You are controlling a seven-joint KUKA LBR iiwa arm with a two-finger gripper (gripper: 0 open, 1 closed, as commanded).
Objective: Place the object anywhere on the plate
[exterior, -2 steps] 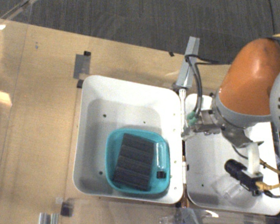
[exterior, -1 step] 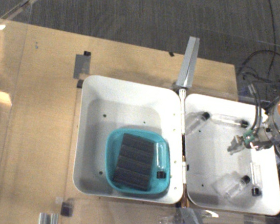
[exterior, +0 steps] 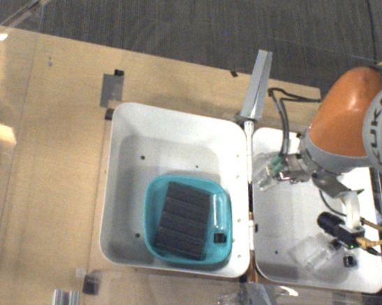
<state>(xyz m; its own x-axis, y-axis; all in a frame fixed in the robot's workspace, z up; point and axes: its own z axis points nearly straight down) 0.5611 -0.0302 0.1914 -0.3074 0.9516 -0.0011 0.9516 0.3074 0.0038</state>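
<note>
Camera view. Two white bins stand side by side on the table (exterior: 45,184). The left bin (exterior: 127,167) holds a teal plate (exterior: 153,203) in its near half. A dark ribbed block (exterior: 184,219) lies flat on the plate, well inside the rim and covering most of its middle. A small black piece (exterior: 219,237) sits on the plate just beside the block's right edge; what it is cannot be made out.

The arm (exterior: 354,118) reaches in from the right and hangs over the right bin (exterior: 282,256). The hand (exterior: 281,169) is over that bin's far left part, near the wall shared with the left bin. Whether it is open or closed cannot be told; the parts under the wrist are pale and blurred against the white floor. Nothing is seen held in it.

Progress: judged from how things lie, the block rests on the plate, so the placing looks done. What is left, at most, is for the arm to draw off.

Relation: the block lies to the lower left of the hand, across the shared wall, apart from it and not touching.
</note>
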